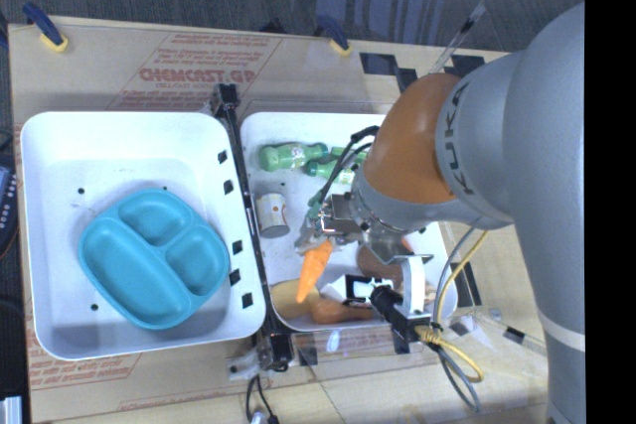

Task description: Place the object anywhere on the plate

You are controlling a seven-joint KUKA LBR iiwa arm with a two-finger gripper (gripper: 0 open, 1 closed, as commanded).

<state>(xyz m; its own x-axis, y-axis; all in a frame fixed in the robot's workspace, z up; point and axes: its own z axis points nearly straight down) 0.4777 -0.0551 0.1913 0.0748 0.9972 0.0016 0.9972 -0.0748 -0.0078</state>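
Arm's low over the right bin, gripper point(333, 225) beside the orange plastic carrot point(314, 270); its grip, I cannot tell. The sectioned blue plate point(154, 256) waits bare, left bin.

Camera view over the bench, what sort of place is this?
Probably a robot test lab: a grey arm with an orange band reaches over two white bins, clamped on a bench lined with cardboard, holding a blue plate and toy food.
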